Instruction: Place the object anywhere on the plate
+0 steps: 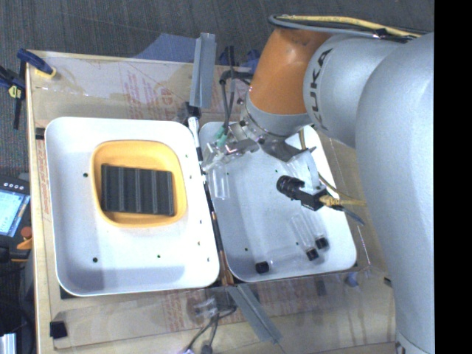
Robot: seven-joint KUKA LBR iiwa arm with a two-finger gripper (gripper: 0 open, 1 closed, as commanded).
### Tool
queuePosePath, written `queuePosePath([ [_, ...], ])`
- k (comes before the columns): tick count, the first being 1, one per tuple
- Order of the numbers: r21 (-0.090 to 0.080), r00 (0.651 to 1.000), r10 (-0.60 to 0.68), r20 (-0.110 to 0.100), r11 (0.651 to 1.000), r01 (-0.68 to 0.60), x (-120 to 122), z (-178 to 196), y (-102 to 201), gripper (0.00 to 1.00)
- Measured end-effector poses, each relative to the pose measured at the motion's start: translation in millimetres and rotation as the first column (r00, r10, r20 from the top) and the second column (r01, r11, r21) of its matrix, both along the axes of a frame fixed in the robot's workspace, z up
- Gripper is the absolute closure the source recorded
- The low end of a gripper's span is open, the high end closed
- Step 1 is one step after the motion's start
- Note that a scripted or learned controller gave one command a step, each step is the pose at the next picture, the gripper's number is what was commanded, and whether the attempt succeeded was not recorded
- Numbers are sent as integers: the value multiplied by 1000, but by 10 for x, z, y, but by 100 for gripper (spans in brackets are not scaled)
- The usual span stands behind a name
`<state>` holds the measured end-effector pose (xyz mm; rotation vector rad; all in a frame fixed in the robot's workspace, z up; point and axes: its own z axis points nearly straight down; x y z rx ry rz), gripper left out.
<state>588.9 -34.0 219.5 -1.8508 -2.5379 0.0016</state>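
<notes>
Glossy white plastic bins [66, 264]; a smooth yellow plate [136, 153] at nine o'clock; matt grey arm [391, 161] at three.

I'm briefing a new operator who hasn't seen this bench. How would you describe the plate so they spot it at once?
Of the two white bins, look at the left bin. The plate lies in its middle: a yellow-orange rounded rectangle with a dark, ribbed centre. Nothing else in either bin is coloured like it.

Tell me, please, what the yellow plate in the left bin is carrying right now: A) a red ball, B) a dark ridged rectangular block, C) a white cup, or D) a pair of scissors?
B: a dark ridged block lies flat on the yellow plate in the left bin.
</notes>
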Motion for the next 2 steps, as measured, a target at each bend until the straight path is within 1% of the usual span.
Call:
queuePosePath([
  [1, 1, 976, 216, 1, 976, -216, 303, -82, 440, 100],
  [2, 0, 976, 216, 1, 976, -216, 304, -80, 439, 0],
])
